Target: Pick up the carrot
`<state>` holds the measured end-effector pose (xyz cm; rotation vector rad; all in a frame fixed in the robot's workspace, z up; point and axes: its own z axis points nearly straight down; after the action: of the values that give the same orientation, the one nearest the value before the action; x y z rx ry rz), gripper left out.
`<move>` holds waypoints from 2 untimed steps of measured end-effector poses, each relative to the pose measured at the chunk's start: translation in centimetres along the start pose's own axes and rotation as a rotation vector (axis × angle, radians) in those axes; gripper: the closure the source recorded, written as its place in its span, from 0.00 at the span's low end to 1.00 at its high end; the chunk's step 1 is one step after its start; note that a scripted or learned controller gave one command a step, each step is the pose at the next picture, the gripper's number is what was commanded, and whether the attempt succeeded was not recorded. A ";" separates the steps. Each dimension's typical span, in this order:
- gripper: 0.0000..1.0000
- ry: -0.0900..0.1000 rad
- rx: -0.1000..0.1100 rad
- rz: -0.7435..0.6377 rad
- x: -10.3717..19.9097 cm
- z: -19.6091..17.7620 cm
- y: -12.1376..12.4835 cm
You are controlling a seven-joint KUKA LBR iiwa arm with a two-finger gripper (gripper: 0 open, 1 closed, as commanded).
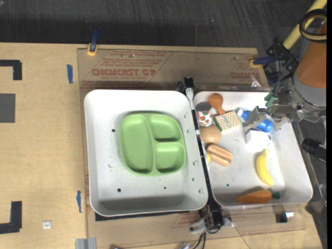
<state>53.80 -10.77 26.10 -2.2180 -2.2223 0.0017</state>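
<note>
Robotics lab: taped plywood bench, clamps, white bins, toy food.

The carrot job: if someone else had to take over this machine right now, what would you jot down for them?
Hand: over the far part of the right bin, above the blue item; I cannot tell whether it is open or shut, and it has no carrot in it.
Carrot: lying flat along the near wall of the right bin, green end pointing right, close to the banana.
Left bin: holds the green divided plate.
Done: nothing yet, the carrot is not picked up.
Left: bring the hand to the near wall, past the banana, grasp the carrot and lift it.
</note>
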 end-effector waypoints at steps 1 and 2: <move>0.00 0.002 0.006 -0.022 4.2 6.6 -5.5; 0.00 0.002 0.003 -0.387 0.0 9.9 -5.9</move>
<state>47.89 -10.79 16.21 -1.7478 -2.6044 0.0025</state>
